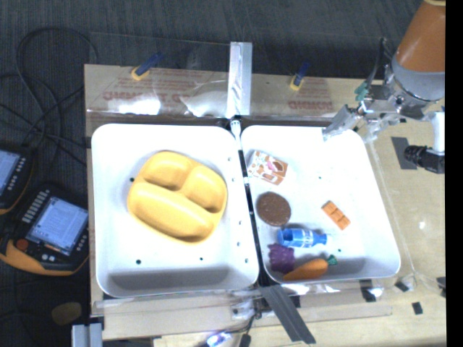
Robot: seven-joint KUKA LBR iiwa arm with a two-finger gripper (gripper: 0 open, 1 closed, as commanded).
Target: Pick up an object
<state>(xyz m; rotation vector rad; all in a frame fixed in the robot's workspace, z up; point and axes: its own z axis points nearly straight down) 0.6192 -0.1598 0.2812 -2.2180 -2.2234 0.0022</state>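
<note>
The right bin (376, 194) holds several small items: a white and pink carton (267, 167), a brown round disc (274, 208), an orange block (335, 215), a blue bottle (302, 236) lying on its side, a purple grape bunch (281, 254) and an orange carrot (307, 268). A large yellow bread-shaped object (177, 194) lies in the left bin (108, 215). My gripper (354, 129) hangs over the right bin's far right corner, well apart from every item. It looks open, with nothing between its fingers.
The arm with its orange band (427, 35) comes in from the upper right. A ridge (246, 194) divides the two bins. Crumpled plastic film (206, 100) and two clips lie on the board behind the bins. A tablet and cables sit on the floor at the left.
</note>
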